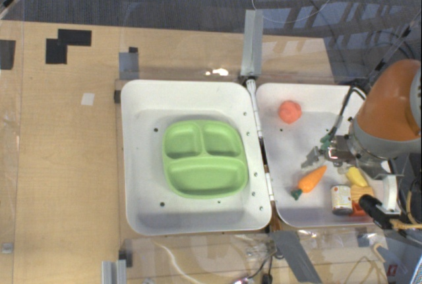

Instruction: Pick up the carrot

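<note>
Camera view: carrot lies in the right bin, lower middle, tilted, its green end toward the bin's near-left corner. White floor lies bare to its left, up to the divider edge. A red ball sits well apart near the far wall. A can and a yellow item crowd the carrot's right side. Left bin holds a green tray.

Arm reaches in from the right, orange band above the wrist. Gripper hangs just above the carrot's thick end, fingers spread, gripping nothing.

No legible text, labels or numbers
</note>
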Robot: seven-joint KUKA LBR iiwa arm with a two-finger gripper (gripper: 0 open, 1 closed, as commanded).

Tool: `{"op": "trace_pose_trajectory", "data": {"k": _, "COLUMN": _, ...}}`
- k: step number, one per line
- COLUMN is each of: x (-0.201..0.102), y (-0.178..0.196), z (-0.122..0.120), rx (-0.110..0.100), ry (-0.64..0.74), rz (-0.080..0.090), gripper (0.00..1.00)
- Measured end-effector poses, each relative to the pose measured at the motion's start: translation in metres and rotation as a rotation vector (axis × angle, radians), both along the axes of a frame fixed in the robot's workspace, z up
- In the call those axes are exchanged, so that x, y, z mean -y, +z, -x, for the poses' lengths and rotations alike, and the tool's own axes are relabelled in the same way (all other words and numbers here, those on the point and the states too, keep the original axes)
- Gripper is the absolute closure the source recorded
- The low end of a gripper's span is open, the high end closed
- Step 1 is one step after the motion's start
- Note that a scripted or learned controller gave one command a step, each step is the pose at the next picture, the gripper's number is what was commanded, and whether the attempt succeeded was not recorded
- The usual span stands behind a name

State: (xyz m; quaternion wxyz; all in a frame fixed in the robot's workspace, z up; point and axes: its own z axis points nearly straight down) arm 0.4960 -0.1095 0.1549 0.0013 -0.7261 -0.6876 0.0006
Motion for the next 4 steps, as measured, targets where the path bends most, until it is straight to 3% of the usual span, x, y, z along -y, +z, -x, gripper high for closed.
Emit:
{"op": "trace_pose_trajectory", "data": {"k": 1, "x": 0.015, "y": -0.065, "z": 0.006, "rx": 0.011, "ry": 0.153, "rz": 0.000, "gripper": 0.00}}
{"op": "trace_pose_trajectory", "data": {"k": 2, "x": 0.015, "y": -0.055, "z": 0.004, "rx": 0.018, "ry": 0.154, "rz": 0.002, "gripper": 1.00}}
{"op": "trace_pose_trajectory", "data": {"k": 3, "x": 0.006, "y": -0.065, "z": 0.006, "rx": 0.015, "ry": 0.031, "rz": 0.004, "gripper": 1.00}}
{"op": "trace_pose_trajectory", "data": {"k": 4, "x": -0.032, "y": 0.028, "z": -0.050, "rx": 0.002, "ry": -0.010, "rz": 0.001, "gripper": 1.00}}
